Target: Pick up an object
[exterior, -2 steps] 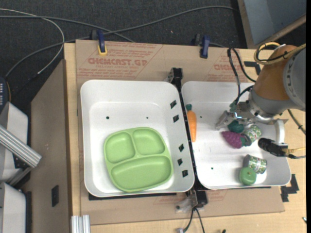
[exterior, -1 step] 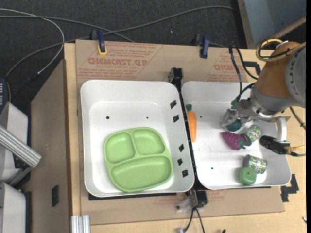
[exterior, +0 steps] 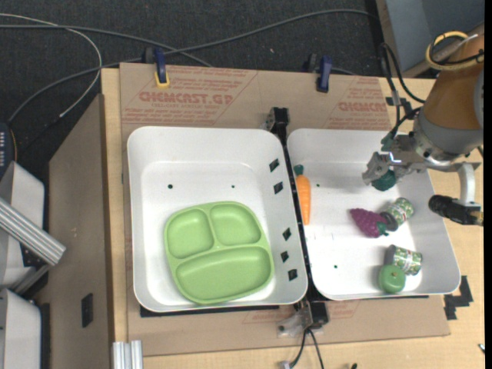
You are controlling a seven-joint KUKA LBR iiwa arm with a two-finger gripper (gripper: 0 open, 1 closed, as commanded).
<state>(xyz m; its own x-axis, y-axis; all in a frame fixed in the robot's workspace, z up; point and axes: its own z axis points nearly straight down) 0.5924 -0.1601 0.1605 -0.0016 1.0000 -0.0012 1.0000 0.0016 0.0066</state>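
Grey metal, that's the gripper (exterior: 382, 171), hanging low over the top of the right bin (exterior: 338, 279), and there's something dark green at its tip, though whether it's gripped can't be told. The purple grapes (exterior: 368, 221) lie just below it toward the camera, long axis slanting across the bin. The carrot (exterior: 304, 197) lies farther left, along the divider.

The arm (exterior: 460, 91) is cut off by the frame's right edge. The gripper (exterior: 382, 173), near the right bin's (exterior: 338, 279) far right corner, covers a small teal object (exterior: 383, 181); identity and finger state indeterminate.
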